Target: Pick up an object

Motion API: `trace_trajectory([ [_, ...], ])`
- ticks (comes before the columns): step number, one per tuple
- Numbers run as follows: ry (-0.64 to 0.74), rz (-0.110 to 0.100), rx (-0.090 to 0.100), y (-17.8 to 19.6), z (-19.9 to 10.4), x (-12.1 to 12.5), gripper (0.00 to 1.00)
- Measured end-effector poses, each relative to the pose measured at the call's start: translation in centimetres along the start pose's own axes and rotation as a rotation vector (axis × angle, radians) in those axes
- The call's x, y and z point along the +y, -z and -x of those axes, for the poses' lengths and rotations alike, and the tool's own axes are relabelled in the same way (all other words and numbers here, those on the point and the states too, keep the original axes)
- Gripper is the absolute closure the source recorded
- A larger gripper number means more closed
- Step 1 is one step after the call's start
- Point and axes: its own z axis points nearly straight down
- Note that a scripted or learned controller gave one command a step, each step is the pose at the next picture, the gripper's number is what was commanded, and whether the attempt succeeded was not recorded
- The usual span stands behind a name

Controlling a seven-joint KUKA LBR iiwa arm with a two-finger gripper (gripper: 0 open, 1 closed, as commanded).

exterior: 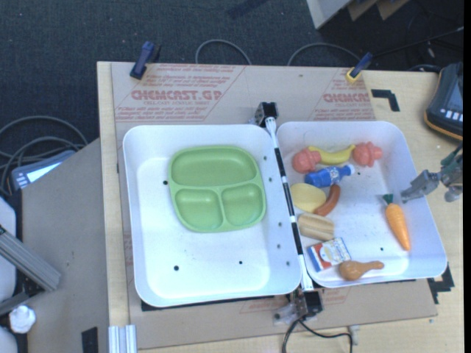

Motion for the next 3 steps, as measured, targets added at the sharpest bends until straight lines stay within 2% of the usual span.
trace_trajectory([
  [1,0.001,0.001,0.000,-16.5,-6.9,-1.1,0.00],
  [2,-0.007,0.012,-0.015,-16.3,-11.7,5.0,0.00],
  [3,-0.005,0.006,-0.013,-16.3,-11.7,8.8,0.00],
])
